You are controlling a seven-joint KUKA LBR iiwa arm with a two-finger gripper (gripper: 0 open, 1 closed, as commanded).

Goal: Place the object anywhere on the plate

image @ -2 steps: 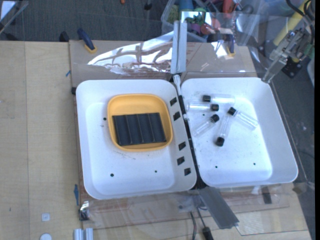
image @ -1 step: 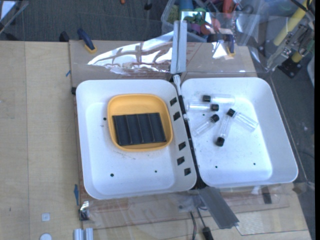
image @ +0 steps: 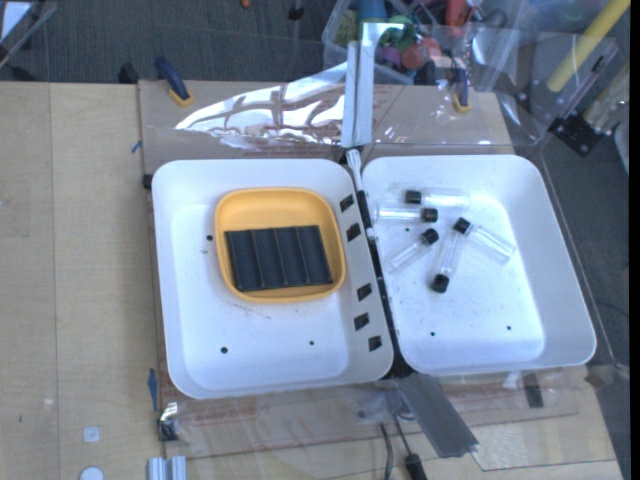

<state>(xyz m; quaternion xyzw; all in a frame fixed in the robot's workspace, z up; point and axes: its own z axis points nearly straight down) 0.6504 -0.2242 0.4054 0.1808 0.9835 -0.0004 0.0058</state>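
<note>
The left bin (image: 190, 348) holds a yellow plate (image: 232, 213) with a dark ribbed insert (image: 278, 258) on it. The right bin (image: 520, 318) holds several clear vials (image: 447, 259) with black caps, toward its 10 o'clock part, apart from the plate.

Two white bins, left (image: 190, 353) and right (image: 560, 318), sit side by side on a wooden bench (image: 70, 268). A clear plastic box of coloured toys (image: 430, 18) stands beyond them. A blue clamp (image: 172, 80) grips the bench's far edge.
</note>
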